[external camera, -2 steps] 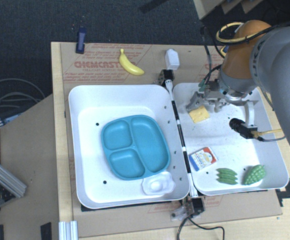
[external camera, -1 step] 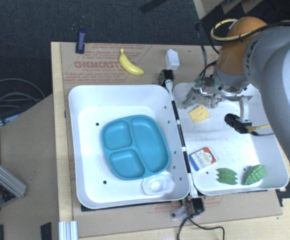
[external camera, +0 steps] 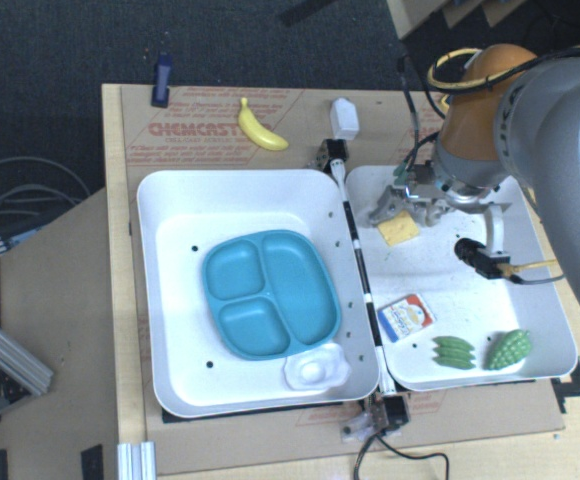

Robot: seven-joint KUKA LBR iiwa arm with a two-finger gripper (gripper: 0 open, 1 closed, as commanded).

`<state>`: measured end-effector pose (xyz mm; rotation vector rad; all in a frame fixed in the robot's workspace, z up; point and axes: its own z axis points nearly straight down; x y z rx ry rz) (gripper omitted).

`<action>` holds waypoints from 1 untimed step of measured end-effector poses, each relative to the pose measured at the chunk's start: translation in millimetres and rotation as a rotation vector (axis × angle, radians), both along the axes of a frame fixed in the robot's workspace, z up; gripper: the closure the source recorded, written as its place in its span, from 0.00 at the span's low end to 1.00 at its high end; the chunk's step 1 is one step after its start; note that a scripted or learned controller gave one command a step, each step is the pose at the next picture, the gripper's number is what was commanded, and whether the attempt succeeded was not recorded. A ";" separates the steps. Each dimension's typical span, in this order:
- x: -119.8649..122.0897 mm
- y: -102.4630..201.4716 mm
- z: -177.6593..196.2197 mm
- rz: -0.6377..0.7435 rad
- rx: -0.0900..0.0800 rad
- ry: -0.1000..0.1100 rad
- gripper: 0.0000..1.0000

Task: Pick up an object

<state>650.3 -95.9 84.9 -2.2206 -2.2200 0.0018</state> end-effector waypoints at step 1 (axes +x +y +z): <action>2.6 -0.8 13.7 0.000 -0.003 -0.009 1.00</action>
